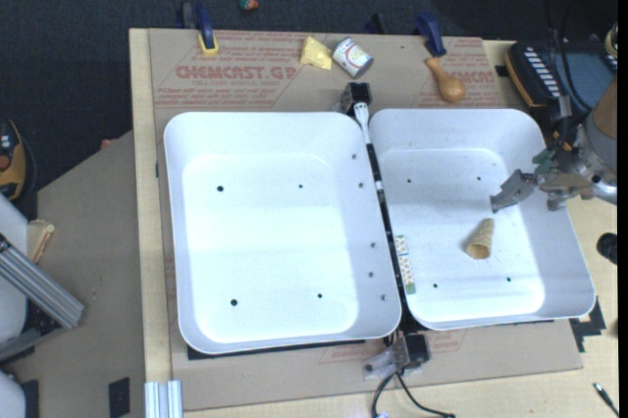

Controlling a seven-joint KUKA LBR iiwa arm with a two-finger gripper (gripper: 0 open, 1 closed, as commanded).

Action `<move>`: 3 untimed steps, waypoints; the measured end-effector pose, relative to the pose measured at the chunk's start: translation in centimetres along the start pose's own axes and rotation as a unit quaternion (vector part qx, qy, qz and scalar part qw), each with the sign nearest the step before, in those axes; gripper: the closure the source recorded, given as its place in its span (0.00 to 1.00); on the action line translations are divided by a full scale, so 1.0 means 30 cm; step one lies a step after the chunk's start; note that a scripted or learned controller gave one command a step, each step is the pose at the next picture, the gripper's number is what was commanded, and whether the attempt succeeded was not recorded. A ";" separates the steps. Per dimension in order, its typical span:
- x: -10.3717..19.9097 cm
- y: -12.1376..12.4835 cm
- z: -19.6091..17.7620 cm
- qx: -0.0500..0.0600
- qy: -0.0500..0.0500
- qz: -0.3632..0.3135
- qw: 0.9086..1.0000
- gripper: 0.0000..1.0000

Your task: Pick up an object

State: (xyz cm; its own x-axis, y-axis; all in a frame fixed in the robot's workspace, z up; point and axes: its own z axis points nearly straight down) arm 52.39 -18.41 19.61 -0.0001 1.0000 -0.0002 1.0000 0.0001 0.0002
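A tan cone-shaped object (pixel 480 237) lies toward the right bin's (pixel 510 136) front edge, beside the wall shared with the left bin (pixel 196 151). It looks light, stiff and tapered; pinch across its wider end. The gripper (pixel 520 187) hovers near, jaws spread, empty.

Grey metal wrist; dark grey jaws (thin, angular).
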 end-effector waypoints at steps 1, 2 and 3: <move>-0.065 0.187 -0.052 -0.003 -0.002 -0.001 1.000 0.00; -0.140 0.073 -0.703 -0.010 -0.004 0.001 1.000 0.00; -0.047 0.118 -1.122 -0.010 -0.003 -0.002 1.000 0.00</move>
State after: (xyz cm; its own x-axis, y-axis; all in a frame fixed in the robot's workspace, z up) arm 55.93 -19.81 53.26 -0.0047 1.0000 -0.0069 0.9998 0.0048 0.0194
